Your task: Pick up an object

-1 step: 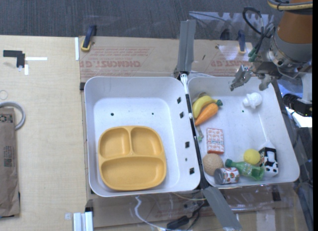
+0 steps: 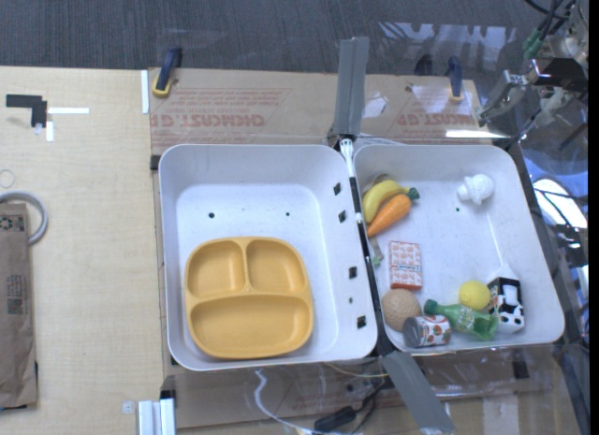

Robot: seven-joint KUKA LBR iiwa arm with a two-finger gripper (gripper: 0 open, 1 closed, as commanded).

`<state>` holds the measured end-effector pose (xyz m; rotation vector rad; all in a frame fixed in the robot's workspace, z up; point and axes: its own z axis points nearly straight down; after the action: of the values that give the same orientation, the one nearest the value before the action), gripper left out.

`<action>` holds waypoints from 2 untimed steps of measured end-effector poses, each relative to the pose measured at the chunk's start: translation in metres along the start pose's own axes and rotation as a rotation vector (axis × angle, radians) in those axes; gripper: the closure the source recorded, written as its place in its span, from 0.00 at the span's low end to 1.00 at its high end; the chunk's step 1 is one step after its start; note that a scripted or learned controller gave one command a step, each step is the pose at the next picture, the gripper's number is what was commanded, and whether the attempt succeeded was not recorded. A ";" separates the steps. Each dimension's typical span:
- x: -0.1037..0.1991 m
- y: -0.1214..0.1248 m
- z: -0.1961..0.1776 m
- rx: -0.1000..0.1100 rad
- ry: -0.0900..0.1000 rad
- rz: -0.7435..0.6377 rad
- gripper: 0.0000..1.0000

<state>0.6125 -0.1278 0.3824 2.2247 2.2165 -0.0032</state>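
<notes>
My pincer (image 2: 554, 45) sits at the top right corner, beyond the right bin (image 2: 524, 190), over none of the objects; can't tell its state. Right bin: banana (image 2: 378, 195) touching carrot (image 2: 389, 215), white lump (image 2: 476, 189) far corner, small box (image 2: 405, 265) centre, brown ball (image 2: 401, 308), can (image 2: 427, 331), green bottle (image 2: 463, 318), lemon (image 2: 474, 295), cow figure (image 2: 508, 304). Left bin (image 2: 187, 181) has yellow divided plate (image 2: 249, 297).

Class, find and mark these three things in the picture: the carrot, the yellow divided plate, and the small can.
carrot (image 2: 388, 215), camera view, middle of its orange body.
yellow divided plate (image 2: 249, 331), camera view, bare floor of its large lower compartment.
small can (image 2: 427, 331), camera view, its labelled side.
</notes>
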 end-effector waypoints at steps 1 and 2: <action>0.008 -0.023 0.168 0.002 0.001 -0.072 0.00; 0.047 0.011 0.191 -0.001 0.001 -0.227 0.00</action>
<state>0.6237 -0.0816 0.1912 1.9589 2.4545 -0.0016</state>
